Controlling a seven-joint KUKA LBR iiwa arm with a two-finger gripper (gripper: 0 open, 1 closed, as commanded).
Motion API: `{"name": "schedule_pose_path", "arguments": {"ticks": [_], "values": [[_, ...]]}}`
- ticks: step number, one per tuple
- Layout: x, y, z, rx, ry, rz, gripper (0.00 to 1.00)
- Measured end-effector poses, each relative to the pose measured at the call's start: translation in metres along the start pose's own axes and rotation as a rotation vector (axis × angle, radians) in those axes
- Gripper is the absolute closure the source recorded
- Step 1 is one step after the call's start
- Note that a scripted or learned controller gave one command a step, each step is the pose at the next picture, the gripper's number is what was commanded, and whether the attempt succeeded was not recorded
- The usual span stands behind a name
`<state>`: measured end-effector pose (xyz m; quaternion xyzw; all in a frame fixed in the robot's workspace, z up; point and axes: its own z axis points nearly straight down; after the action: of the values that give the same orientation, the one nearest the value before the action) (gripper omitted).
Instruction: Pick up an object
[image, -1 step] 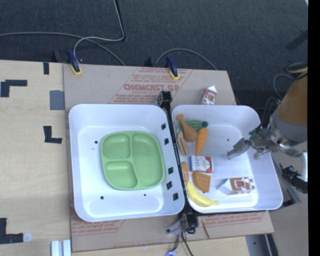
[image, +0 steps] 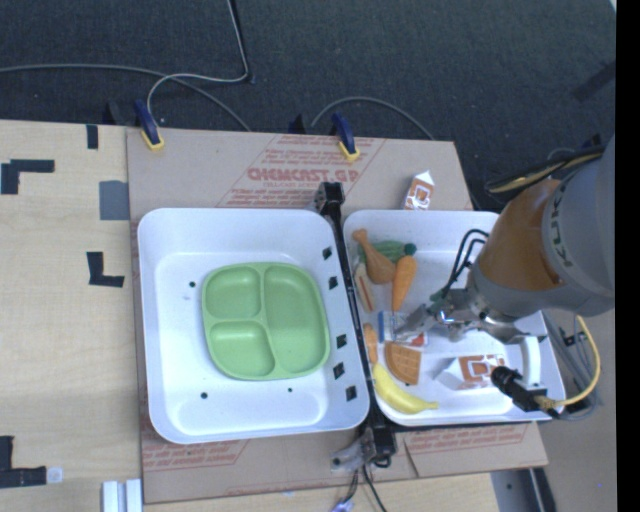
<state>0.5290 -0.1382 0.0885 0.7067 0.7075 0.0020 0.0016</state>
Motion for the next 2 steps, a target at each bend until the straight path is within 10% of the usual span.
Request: {"name": "schedule_pose_path", "arguments": {"ticks": [1, 2], "values": [[0.039, 0.11, 0.003, 0.001, -0.01, 0.003, 0.0], [0.034, 0.129, 0.006, 0.063, 0.003, 0.001, 0.0]]}}
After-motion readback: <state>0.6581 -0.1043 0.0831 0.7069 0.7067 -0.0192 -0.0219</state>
